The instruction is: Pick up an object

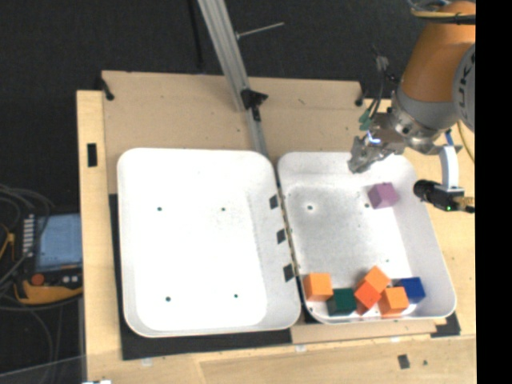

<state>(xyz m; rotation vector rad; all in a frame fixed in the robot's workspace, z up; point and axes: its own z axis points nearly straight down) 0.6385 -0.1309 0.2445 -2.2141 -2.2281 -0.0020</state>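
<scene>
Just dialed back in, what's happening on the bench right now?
The arm's tool is poised over the far edge of the right bin, with nothing visibly held. The purple block lies just beside it on the bin floor, apart from the rest. Three orange blocks, a green block and a blue block are clustered along the near edge. No pick has happened yet.

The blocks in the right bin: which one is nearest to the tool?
The purple block. It lies alone in the upper part of the right bin, just below the tool; the others cluster along the bin's bottom edge.
</scene>
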